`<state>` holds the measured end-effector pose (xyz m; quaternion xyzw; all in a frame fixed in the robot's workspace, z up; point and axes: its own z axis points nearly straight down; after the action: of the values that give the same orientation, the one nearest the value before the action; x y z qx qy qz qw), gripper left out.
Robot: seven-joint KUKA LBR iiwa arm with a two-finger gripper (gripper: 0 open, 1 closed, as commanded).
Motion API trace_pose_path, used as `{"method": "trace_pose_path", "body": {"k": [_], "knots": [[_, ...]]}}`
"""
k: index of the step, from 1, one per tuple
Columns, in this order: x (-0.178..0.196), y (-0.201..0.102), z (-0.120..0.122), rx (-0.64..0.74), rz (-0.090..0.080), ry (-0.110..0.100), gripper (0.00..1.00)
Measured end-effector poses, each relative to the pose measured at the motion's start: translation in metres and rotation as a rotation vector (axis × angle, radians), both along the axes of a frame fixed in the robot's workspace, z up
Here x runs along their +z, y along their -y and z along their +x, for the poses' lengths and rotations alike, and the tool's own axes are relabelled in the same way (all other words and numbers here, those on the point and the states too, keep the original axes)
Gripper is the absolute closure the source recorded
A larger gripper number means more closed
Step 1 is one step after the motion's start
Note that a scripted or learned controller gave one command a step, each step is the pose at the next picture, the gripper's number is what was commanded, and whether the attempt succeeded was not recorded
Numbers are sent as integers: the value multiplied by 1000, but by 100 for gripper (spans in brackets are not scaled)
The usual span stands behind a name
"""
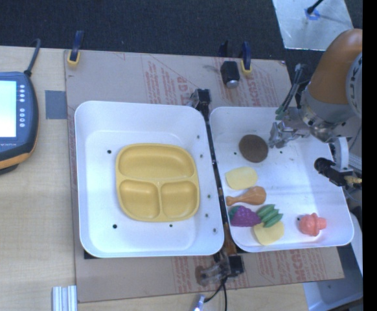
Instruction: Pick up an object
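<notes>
A handheld control pendant (pixel 4 122) with a pale screen lies at the far left of the bench, well away from the gripper. Next comes the left bin (pixel 91 173), holding a yellow divided plate (pixel 157 181) with three compartments, far to the left of the gripper and across the wall between the bins. In the right bin (pixel 331 235), a brown round object (pixel 253 148) sits just left of the gripper and slightly nearer the camera, close to it but with a sliver of white floor between them. Farther down from the gripper lies a cluster of toy food: a pale yellow slice (pixel 241 177), a drumstick (pixel 248 197), purple grapes (pixel 243 216), a green vegetable (pixel 269 214) and a yellow round piece (pixel 268 232), the last four touching or overlapping. A pink-orange toy (pixel 311 224) rests apart, below and to the right of the gripper. The gripper (pixel 280 135) hangs low over the upper part of the right bin, the grey arm (pixel 334 76) with its orange band behind it; whether it is released or clenched cannot be told, and nothing is seen in its grasp.
</notes>
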<state>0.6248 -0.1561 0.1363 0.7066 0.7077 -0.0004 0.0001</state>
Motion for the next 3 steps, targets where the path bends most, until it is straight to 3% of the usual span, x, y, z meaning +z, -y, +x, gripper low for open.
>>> {"method": "trace_pose_path", "body": {"k": [1, 2, 3], "knots": [[0, -1, 0, 1, 1, -1, 0], [-45, -41, 17, 3, 1, -5, 0], [-31, -40, 19, 5, 1, 0, 100]]}}
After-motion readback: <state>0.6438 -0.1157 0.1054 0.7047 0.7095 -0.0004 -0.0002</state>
